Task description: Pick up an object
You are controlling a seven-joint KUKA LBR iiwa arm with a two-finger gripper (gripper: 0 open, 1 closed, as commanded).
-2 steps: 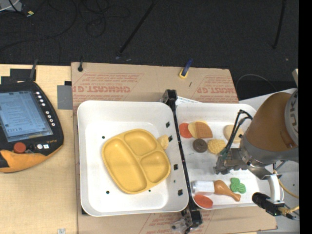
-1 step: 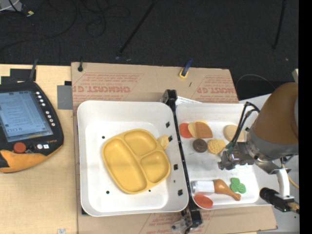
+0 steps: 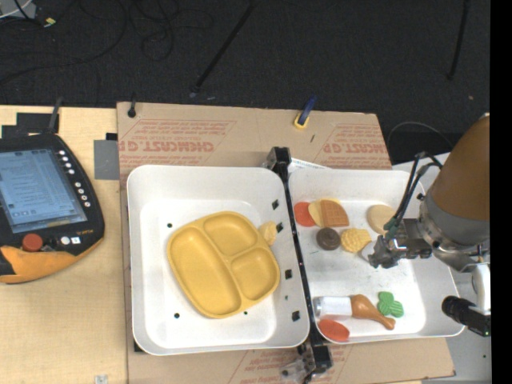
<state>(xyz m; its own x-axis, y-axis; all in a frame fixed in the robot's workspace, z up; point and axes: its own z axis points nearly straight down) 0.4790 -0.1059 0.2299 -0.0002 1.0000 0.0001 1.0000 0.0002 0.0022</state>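
Hovering low in the right bin (image 3: 432, 314), the gripper (image 3: 382, 254) (finger spread impossible to judge here) should settle squarely over the yellow waffle piece (image 3: 355, 239) just to its left, clear of the neighbouring brown disc (image 3: 328, 238), before closing.

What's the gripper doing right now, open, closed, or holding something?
Gripper: low over the right bin, beside the yellow waffle piece; whether it is open or closed cannot be told, and nothing shows in its grasp.

Grey arm (image 3: 460, 190) reaching from right — wrist bent low
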